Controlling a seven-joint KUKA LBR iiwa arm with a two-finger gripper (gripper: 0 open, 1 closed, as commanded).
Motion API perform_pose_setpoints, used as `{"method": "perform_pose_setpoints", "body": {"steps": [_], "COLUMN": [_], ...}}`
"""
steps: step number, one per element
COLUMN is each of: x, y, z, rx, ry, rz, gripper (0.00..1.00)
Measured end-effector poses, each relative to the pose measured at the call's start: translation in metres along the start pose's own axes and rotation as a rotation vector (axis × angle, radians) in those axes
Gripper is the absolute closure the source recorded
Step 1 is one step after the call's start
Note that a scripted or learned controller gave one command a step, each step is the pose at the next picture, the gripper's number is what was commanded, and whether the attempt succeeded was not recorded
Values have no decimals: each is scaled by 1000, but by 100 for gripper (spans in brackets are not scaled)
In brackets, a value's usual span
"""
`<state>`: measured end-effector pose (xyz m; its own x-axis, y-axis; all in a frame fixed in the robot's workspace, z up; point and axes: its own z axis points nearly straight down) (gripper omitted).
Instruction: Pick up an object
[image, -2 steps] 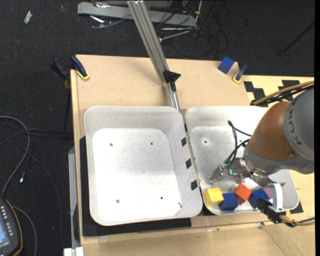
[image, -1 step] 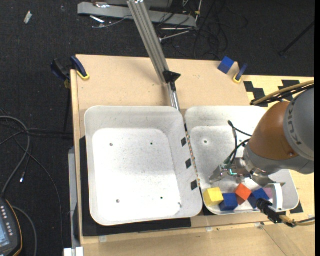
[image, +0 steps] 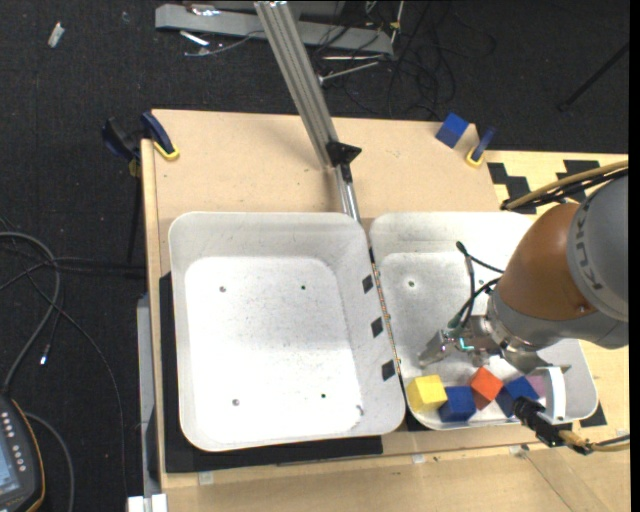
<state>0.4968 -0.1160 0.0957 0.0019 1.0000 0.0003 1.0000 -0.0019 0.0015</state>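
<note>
Gripper (image: 447, 343) is down inside the right bin (image: 425, 262), hanging over bare floor just left of the arm's wrist, and honestly I can't tell how it's set, too small and blurry. Nothing visibly in it. Just near of it, along the bin's near edge, sits the pile of blocks: yellow block (image: 428, 390) on the left, blue block (image: 458, 403) touching it, orange block (image: 487, 384) next, then another blue block (image: 520, 393) and a pale purple block (image: 541, 383) partly tucked under the arm. Left bin (image: 190, 250) sits right beside it on the desk (image: 250, 160).
</note>
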Motion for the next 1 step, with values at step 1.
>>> {"method": "perform_pose_setpoints", "body": {"steps": [1], "x": [38], "y": [42], "z": [-104], "rx": [-9], "ry": [-1], "rz": [-9], "gripper": [0]}}
